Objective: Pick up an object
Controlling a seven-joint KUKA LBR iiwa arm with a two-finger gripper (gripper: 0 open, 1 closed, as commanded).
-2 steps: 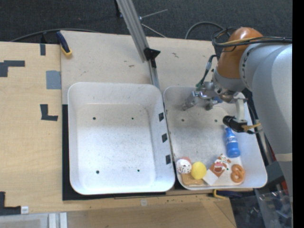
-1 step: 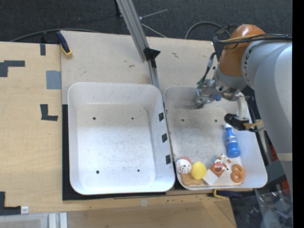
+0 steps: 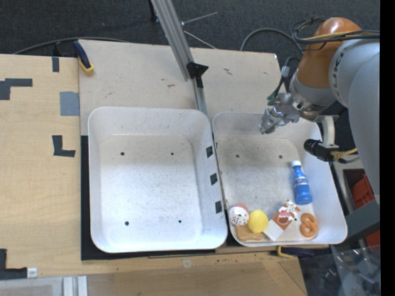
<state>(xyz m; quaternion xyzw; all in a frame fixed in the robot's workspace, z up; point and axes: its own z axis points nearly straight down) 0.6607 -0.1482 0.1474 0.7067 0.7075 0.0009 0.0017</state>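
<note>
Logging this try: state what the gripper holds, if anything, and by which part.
Nothing shows at the gripper, which hangs above the far end of the right bin. The blue bottle and the small toys lie apart from it at the near end.

no readable text anywhere; blue bottle (image 3: 301, 184) label too small to make out; red-and-white packet (image 3: 286, 214) print blurred; no numbers, brands or signs legible
</note>
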